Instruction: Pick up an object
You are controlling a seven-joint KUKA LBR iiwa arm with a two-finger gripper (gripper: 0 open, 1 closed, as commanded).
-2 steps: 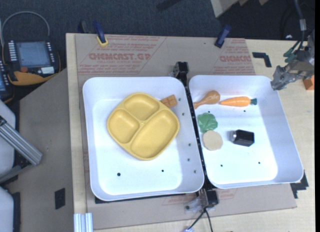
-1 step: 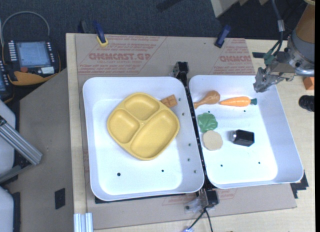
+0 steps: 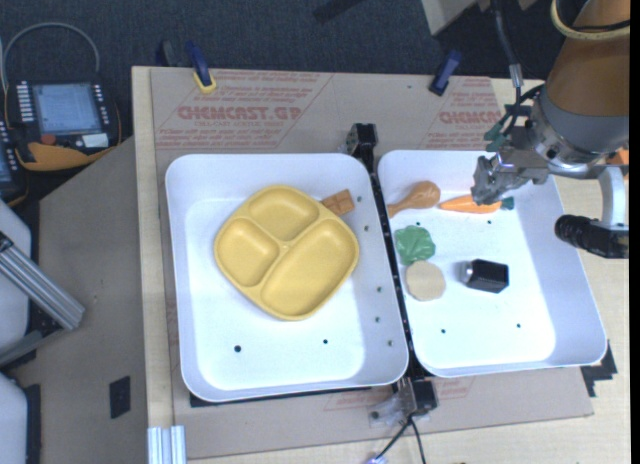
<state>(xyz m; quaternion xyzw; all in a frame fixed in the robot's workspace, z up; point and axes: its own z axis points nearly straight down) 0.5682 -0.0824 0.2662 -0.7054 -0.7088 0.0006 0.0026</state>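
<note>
Gripper (image 3: 493,184) over right bin (image 3: 560,337), above the carrot (image 3: 468,206); can't tell if it's open or closed.
Carrot lies flat near bin's back wall, w/ wooden spoon (image 3: 414,196) just beside its tip. Best approach, I'd say: drop straight down, straddle carrot mid-length, avoid nudging spoon.

"CHEMCAST GP" on brown board (image 3: 300,112)

We see a robot lab: a control pad (image 3: 62,112) with cables beside a clamped cardboard bench (image 3: 300,107).
</note>
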